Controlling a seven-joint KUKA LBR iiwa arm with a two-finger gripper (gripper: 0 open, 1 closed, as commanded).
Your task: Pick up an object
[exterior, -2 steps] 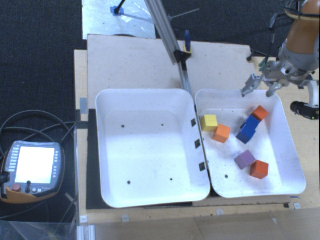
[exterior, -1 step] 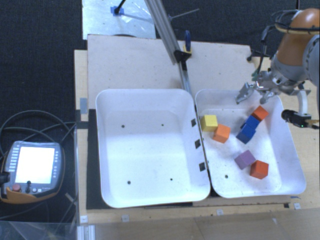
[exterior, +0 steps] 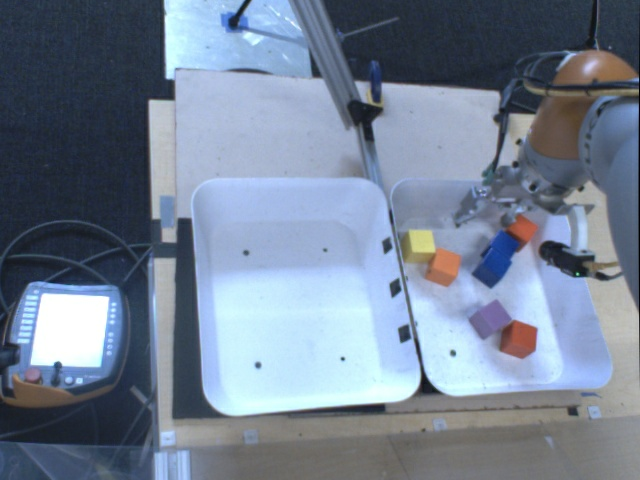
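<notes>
Camera view looks down at a slant on a tabletop carrying two shallow white bins side by side. Left bin sits toward nine o'clock of the pair, right bin toward three o'clock.

All the blocks lie in the right bin. A yellow block rests near the bin's ten o'clock corner, with a small orange block just beside it at its four o'clock, possibly touching; the angle makes that hard to judge. A blue block lies tilted near the bin's middle, and another orange block sits at its one o'clock, right against it. Lower down, a purple block lies toward six o'clock, with a red-orange block just beside it at its four o'clock.

The grey arm, with its orange band, reaches in from three o'clock. Its claw hangs over the twelve o'clock part of the right bin, above the blue block and the orange block next to it. The metal fingers look splayed apart, and no block is visible between them, so the claw seems open and holding nothing.

At nine o'clock, off the tabletop, a handheld control pendant with a lit screen lies among black cables. A slanted metal pole crosses the twelve o'clock side.
</notes>
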